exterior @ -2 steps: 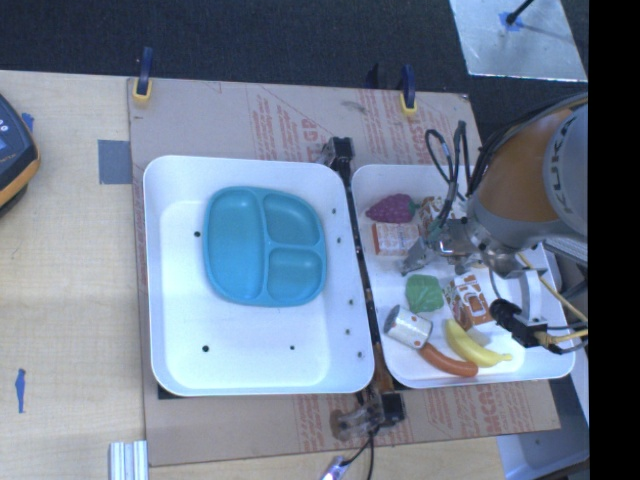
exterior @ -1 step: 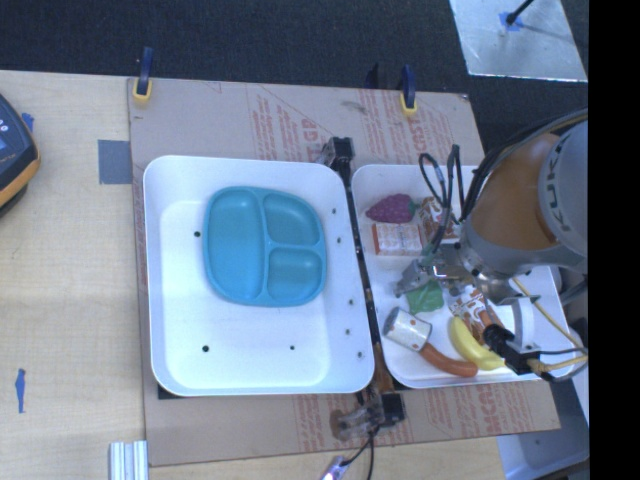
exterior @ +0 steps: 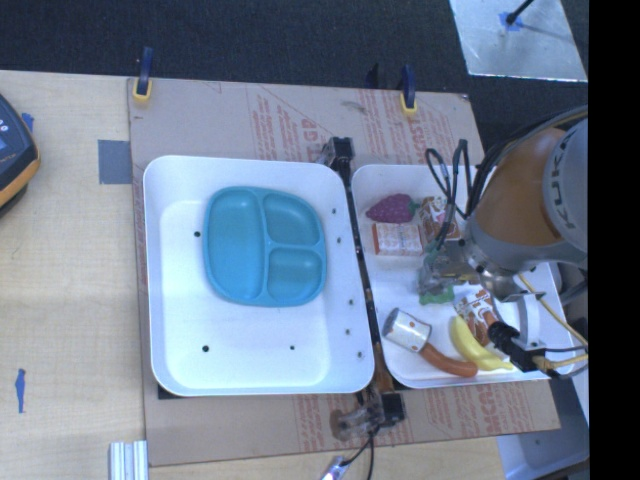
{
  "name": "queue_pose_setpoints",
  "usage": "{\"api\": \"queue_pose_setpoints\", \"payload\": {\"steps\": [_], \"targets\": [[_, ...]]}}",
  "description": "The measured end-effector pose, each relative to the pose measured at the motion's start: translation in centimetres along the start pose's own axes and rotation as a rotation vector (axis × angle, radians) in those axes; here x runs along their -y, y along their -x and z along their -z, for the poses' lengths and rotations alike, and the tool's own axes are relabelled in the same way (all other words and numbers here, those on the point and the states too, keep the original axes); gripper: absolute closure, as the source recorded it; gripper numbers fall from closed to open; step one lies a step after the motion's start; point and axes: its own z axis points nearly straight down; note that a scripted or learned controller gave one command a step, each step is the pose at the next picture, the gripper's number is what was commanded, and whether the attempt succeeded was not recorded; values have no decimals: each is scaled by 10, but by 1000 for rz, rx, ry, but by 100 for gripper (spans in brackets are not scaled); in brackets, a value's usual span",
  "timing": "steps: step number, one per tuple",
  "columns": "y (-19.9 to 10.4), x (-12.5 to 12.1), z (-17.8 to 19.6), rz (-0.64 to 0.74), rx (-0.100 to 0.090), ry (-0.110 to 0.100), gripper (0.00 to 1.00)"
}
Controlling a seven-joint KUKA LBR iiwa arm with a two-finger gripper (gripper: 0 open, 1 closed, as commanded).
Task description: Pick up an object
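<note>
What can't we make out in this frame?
- Gripper: camera view, finger state unreadable, since the wrist above covers it.
- Right bin: its right part is hidden under the arm.
- Green item below the gripper: too small and blurred to identify.
- Banana: partly covered by cables.

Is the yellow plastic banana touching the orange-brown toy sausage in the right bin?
Touching. In the camera view the banana lies against the upper side of the sausage near the right bin's front edge, with no gap between them.
</note>
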Motion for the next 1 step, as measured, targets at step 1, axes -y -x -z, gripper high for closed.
{"api": "queue_pose_setpoints", "payload": {"steps": [1], "targets": [[0, 0, 0, 0, 0, 0, 0]]}}
